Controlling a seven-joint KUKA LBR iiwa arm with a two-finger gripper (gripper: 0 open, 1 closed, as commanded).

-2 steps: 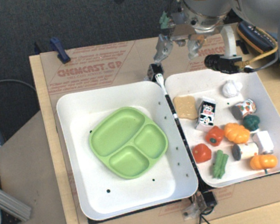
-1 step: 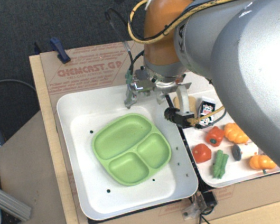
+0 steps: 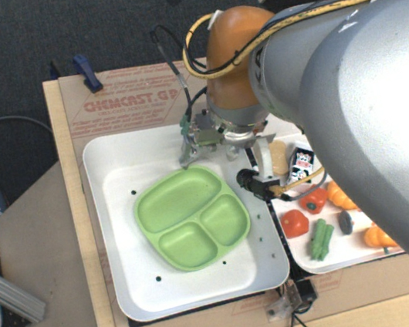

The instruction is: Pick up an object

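Observation:
A green divided plate (image 3: 192, 217) lies in the middle of the left white bin (image 3: 117, 237). My gripper (image 3: 189, 149) hangs low over the far edge of that bin, just beyond the plate's far rim. Nothing shows in its grasp. The grey arm with its orange band (image 3: 234, 44) reaches in from the right and hides much of the right bin (image 3: 316, 264). In that bin lie a red pepper (image 3: 293, 223), a red tomato (image 3: 316, 198), a green vegetable (image 3: 321, 240), orange pieces (image 3: 379, 236) and a small black-and-white box (image 3: 299, 164).
A beige block (image 3: 278, 157) rests at the right bin's far left corner. A small dark piece (image 3: 345, 223) lies among the orange ones. A brown cardboard sheet (image 3: 123, 99) lies under the bins, with a blue clip (image 3: 86, 72) on its far edge.

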